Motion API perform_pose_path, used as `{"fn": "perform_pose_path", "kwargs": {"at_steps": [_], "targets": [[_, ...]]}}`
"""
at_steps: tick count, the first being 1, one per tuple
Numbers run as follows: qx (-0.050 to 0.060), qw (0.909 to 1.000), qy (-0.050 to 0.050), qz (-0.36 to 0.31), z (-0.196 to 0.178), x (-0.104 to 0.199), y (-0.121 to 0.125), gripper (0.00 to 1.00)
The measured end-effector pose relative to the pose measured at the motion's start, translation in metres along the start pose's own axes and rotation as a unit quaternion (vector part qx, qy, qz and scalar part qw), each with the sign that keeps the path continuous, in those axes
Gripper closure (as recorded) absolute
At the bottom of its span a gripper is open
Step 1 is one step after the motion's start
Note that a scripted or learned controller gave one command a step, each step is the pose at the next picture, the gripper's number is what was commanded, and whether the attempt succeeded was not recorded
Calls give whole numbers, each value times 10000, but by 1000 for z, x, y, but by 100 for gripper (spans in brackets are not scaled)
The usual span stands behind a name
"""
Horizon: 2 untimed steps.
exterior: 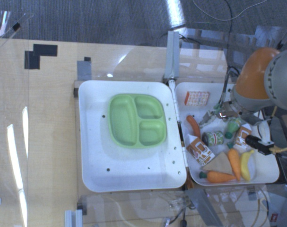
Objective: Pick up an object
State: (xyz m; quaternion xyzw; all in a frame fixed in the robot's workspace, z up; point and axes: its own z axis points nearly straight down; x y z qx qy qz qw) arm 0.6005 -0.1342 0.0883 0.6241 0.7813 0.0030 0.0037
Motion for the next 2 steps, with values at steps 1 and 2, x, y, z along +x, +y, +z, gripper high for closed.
{"fn": "perform_pose_path", "kwargs": {"at_steps": [1, 2], "targets": [[-1, 10000, -1, 1, 0, 0, 0, 0], [16, 9871, -2, 1604, -72, 2, 3, 0]]}}
